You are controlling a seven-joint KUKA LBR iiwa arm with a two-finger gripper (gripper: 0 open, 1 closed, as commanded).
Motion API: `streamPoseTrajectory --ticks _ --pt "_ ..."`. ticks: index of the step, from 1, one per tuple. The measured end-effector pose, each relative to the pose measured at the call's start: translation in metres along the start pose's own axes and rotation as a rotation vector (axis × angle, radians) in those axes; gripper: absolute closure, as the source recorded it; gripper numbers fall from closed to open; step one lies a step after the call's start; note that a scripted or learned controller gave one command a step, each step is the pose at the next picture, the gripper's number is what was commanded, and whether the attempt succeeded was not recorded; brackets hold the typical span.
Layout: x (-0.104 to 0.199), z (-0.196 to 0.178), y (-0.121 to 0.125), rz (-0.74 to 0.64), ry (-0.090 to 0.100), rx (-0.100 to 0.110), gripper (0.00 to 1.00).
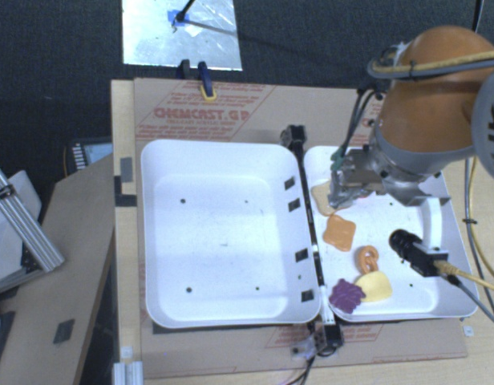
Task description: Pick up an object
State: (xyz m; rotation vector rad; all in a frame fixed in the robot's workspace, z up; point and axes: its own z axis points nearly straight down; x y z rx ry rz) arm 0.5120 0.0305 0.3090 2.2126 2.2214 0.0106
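Note:
My gripper reaches down into the right bin near its left wall. Its tip is over or touching a flat tan piece, and I cannot tell which. Just below the gripper lies an orange square piece. Further toward the front sit a small orange ring-shaped piece, a yellow piece and a purple bunch. The arm's orange band and grey wrist hide the back of the right bin.
The left bin sits beside the right one, with black clips along the shared wall. Both bins rest on a cardboard sheet. A shiny foil square lies behind the bench.

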Motion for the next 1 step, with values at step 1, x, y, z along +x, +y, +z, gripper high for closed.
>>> streamPoseTrajectory --ticks 1 --pt "0.0595 -0.0978 0.0024 -0.006 0.004 -0.004 1.00"
